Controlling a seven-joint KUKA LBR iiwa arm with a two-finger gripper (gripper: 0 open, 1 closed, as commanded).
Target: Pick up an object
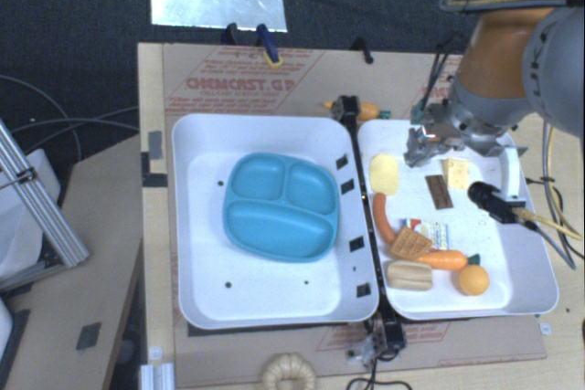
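The gripper (422, 144) is seen low over the right bin (530, 288) near its far edge; whether it is spread or pressed together cannot be told. Toy foods are scattered along that bin's near edge: a carrot (441, 259), an orange (473, 279), a bread roll (409, 275).

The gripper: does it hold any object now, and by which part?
It cannot be told. The gripper hangs over the right bin, and no object shows between its fingers.

— What's lying in your right bin (530, 288)?

— You've got a pale yellow piece (384, 173), a brown bar (440, 191), a curved sausage (381, 219), a waffle (410, 245), a carrot (441, 259), an orange (473, 279) and a bread roll (409, 275), all flat.
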